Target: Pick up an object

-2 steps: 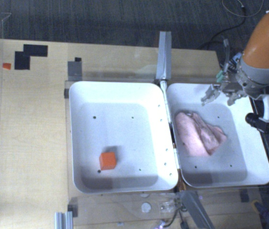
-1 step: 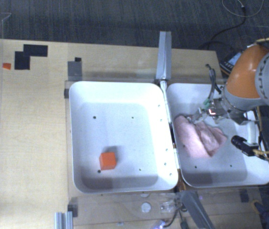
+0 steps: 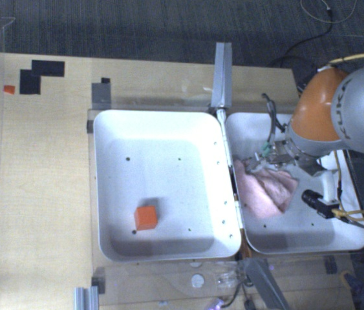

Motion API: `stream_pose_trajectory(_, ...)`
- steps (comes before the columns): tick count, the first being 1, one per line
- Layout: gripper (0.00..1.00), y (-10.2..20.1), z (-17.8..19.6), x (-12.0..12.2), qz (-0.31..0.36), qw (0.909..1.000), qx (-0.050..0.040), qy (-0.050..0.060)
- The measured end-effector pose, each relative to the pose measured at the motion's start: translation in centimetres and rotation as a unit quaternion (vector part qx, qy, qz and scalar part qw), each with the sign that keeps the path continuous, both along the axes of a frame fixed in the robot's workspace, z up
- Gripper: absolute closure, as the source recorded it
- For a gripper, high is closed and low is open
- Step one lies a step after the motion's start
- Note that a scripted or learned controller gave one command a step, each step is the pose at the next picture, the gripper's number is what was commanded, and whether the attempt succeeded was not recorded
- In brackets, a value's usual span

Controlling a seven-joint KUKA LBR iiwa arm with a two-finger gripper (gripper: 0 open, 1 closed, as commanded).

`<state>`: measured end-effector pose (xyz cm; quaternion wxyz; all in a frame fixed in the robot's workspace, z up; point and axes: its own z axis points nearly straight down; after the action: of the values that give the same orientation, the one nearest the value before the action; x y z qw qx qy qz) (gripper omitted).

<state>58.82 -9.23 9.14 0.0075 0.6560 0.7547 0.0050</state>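
A pink cloth [image 3: 267,191] lies crumpled in the right bin [image 3: 298,241], against its left wall. My gripper [image 3: 266,159] is low over the cloth's upper edge and seems to touch it; the wrist hides how it meets the fabric. An orange cube [image 3: 146,217] sits alone in the left bin [image 3: 169,134], near its front left part, far from the gripper.
The arm's orange band [image 3: 317,112] and grey body cover the right bin's back right corner. A metal post [image 3: 222,76] stands between the bins at the back. Black blocks [image 3: 39,76] and a small red square [image 3: 9,90] lie on the bench, far left.
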Motion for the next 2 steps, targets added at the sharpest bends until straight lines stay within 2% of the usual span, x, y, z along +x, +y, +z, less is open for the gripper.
stream_pose_trajectory(1,0.0,0.0,0.0,-5.5,0.058,0.9983,-0.0011,-0.001)
stream_pose_trajectory(2,1.0,0.1,1.4,-5.1,0.058,0.9983,-0.0016,-0.007)
